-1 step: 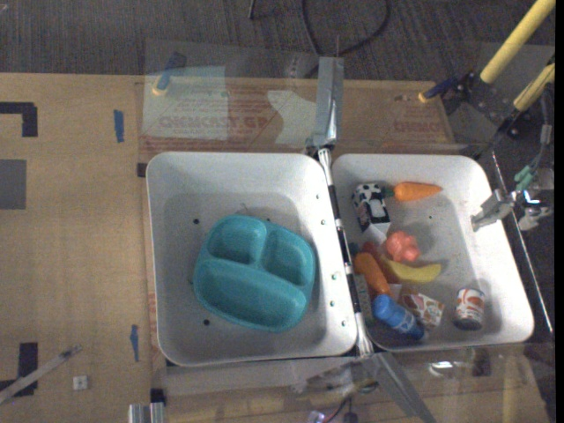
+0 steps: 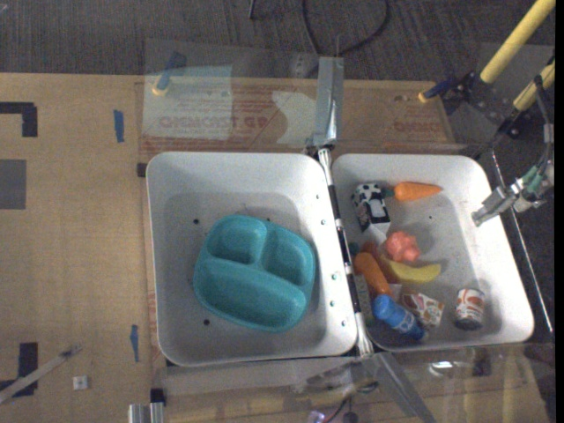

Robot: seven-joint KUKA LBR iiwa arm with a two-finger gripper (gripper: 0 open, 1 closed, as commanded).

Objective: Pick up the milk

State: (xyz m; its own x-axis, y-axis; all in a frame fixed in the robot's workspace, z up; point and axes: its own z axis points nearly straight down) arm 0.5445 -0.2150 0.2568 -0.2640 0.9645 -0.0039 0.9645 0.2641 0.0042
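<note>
End effector (image 2: 483,213): at the right bin's right rim, clear of every item; grip state cannot be told.
Milk (image 2: 372,204): black-and-white carton, right bin's (image 2: 493,192) far left corner, beside the carrot (image 2: 417,190).
Other items: banana (image 2: 412,271), bottle (image 2: 396,316), can (image 2: 470,307) toward the near edge.
Left bin (image 2: 176,183): teal tray (image 2: 254,271) in the middle.

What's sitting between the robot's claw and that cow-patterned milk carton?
In the camera view, the orange carrot lies near the line from the gripper to the milk carton, right beside the carton; the rest is bare floor of the right bin.
</note>
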